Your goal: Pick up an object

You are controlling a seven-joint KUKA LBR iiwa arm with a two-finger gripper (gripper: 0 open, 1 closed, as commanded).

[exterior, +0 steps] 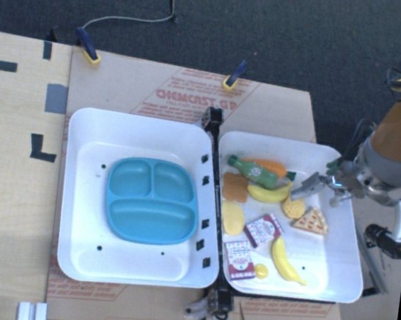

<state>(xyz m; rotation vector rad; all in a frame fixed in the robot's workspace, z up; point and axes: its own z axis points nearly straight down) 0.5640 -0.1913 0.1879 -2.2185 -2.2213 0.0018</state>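
The right bin holds several toy foods. A green bottle lies beside an orange carrot, with a yellow banana just below them. My gripper hangs over the bin's upper right part, just right of that banana and above a round yellow cracker. A waffle wedge lies below the gripper. I see nothing held in the gripper.
Also in the right bin are a brown bread slice, a pale yellow piece, two red-and-white packets, a second banana and a small yellow ball. The left bin holds a blue divided plate.
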